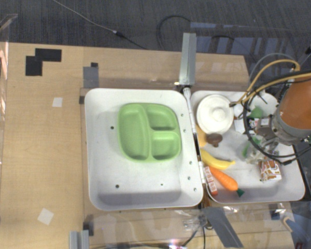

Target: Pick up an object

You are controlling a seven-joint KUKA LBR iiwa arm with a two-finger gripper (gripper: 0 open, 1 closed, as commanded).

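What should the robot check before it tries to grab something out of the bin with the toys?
1. Toys in the right bin to choose from: ok. A banana, a carrot, a white bowl and a small carton lie there.
2. Hand over that bin: ok. The arm hangs above its right part.
3. Hand open and ready: cannot tell, cables and wrist hide it.
4. Target free of neighbours: not ok for the banana and carrot, which lie close together; the carton lies more apart.
5. Left bin out of the way: ok. It holds a green divided plate, well away from the arm.
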